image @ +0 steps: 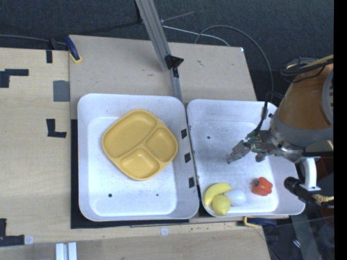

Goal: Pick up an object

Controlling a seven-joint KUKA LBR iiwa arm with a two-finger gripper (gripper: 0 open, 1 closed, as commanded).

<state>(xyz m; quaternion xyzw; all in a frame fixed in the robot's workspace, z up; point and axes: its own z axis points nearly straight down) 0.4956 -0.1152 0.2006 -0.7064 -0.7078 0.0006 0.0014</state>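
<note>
Tool (pixel 237 155) hung with fingers spread, gripping nothing; red pepper (pixel 262 186) lay just nearward and right of it.

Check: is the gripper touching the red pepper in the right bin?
Apart. The camera view shows bare white bin floor between the gripper and the red pepper, which lies nearer the bin's front edge.

Even, soft overhead light; faint shadows; white bins (pixel 89 145) bright; image slightly soft, grainy.
</note>
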